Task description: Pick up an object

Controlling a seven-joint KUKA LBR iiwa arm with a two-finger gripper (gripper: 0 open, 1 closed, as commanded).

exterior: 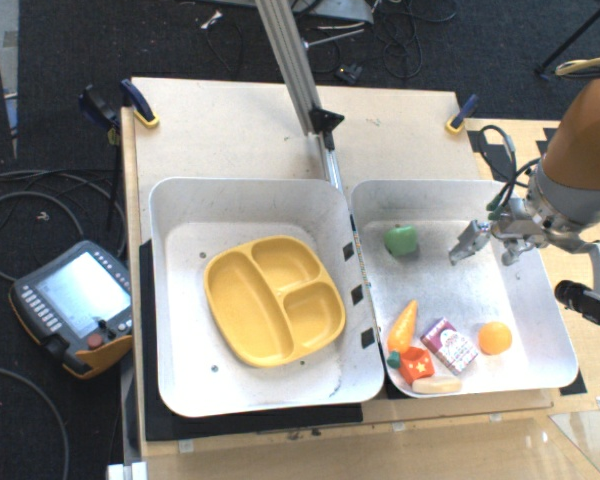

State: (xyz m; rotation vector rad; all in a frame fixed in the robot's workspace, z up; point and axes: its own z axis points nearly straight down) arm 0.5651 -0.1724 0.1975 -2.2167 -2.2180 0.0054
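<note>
White plastic bins, two counted, are seen side by side from the fixed overhead camera. The gripper [488,247] is held over the upper part of the right bin [545,318], fingers spread wide, nothing between them. The pick is judged not yet made: every object lies on the bin floor.

Right bin, counted: one green fruit [402,240], near the gripper and left of it; one carrot [403,323]; one red piece [417,365]; one pink-and-white carton [450,347]; one orange ball [495,338]; one pale long piece [432,385] at the front wall.

Left bin [170,268]: one yellow divided plate [274,298], three compartments.

Left to do, by judgement: descent, closing, lift
</note>
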